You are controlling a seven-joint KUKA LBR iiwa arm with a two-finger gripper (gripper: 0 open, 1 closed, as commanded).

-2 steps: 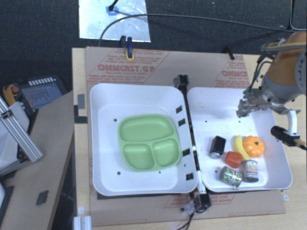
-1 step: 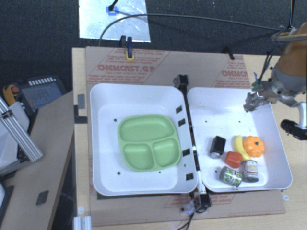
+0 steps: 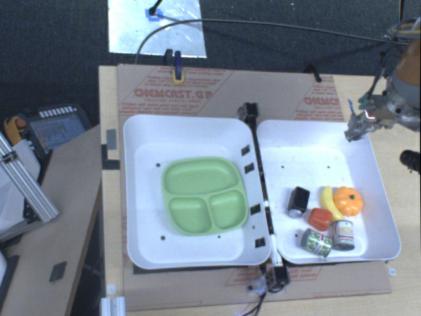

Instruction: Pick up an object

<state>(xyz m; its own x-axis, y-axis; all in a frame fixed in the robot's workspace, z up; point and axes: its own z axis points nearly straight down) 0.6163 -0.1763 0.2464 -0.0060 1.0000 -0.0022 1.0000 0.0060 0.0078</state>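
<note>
1. worktop (image 3: 112, 196) is light wood with a cardboard sheet (image 3: 217, 87) under two white bins; dark carpet behind it.
2. left bin (image 3: 141, 137) holds a green divided plate (image 3: 204, 195), lying flat.
3. right bin (image 3: 316, 143) has a cluster in its near right corner: black object (image 3: 298, 200), yellow banana (image 3: 329, 201), orange pumpkin-like toy (image 3: 348, 201), red piece (image 3: 320, 218), two small cans (image 3: 318, 243) (image 3: 343, 235). all packed close, several touching.
4. tool (image 3: 356, 128) hangs over the far right edge of the right bin, well apart from the cluster.
5. tool has nothing visible in it; how far open, can't tell at this resolution.
</note>
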